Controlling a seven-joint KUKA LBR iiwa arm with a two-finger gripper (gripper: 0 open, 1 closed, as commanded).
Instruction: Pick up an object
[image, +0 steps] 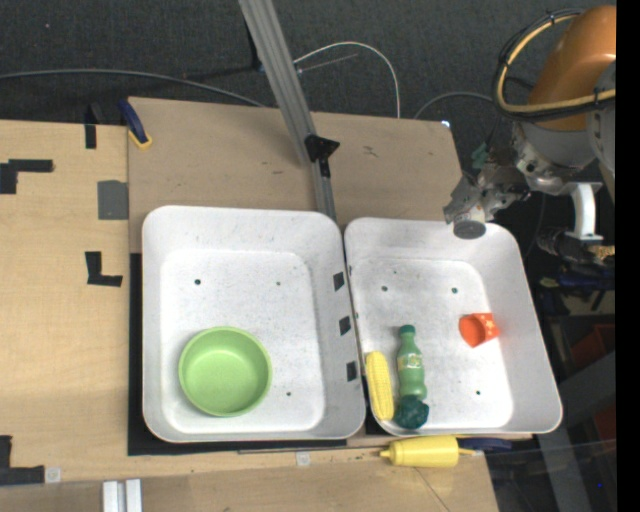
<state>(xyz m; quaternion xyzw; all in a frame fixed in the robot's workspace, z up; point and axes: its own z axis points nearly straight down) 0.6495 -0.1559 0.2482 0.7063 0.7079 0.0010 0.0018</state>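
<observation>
The right bin (500, 260) holds a small orange object (479, 329) near its right wall. A green bottle (409, 363) lies near the bin's front, with a yellow corn cob (379, 384) beside it on the left and a dark green lump (411, 412) at its lower end. A light green bowl (225, 371) sits at the front of the left bin (240, 250). My gripper (468, 214) hangs over the back right corner of the right bin, well away from all the objects, with nothing visible in it.
A yellow mustard-like bottle (424, 452) lies on the bench just outside the right bin's front edge. A grey metal pole (295, 90) slants over the bench behind the bins. Cables run along the dark back area.
</observation>
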